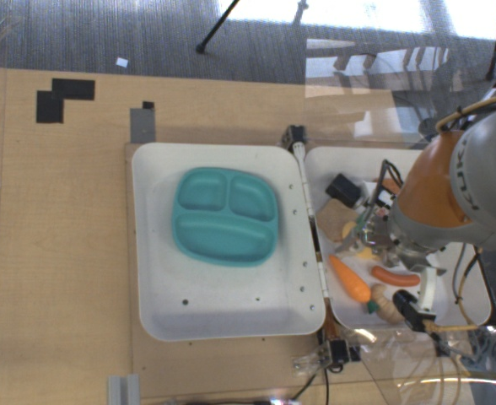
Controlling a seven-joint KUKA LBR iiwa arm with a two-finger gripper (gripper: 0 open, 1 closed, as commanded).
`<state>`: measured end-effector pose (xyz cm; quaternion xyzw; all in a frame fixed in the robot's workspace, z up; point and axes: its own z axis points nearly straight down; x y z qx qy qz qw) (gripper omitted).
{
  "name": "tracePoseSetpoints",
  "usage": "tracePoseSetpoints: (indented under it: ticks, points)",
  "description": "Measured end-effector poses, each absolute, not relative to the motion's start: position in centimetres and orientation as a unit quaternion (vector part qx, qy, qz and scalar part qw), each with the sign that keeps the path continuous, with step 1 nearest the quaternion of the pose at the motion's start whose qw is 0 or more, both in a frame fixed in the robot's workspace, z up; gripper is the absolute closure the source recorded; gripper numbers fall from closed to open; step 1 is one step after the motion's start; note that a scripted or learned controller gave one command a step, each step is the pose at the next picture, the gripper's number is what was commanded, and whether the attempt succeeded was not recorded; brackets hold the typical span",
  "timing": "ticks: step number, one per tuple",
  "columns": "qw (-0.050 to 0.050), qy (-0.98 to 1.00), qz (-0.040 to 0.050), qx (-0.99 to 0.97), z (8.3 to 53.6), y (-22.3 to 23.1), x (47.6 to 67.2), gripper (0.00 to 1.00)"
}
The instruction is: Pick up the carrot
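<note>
The orange carrot lies in the right bin, near its left wall and towards the front, with its green stub pointing to the front right. My gripper hangs over the middle of that bin, just behind and to the right of the carrot, and the grey and orange wrist hides much of it. Nothing shows as lifted off the bin floor.
A red sausage-shaped item and a beige piece lie right beside the carrot. A black object and a yellowish item sit further back. The left bin holds a teal divided plate. Cables trail at the front right.
</note>
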<state>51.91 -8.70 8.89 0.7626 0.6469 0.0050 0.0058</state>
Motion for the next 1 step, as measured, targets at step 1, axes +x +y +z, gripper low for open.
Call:
tracePoseSetpoints:
  ticks: [1]
  points:
    - [0.008,0.648,0.0085,0.761,10.08,-8.54,52.23,1.0]
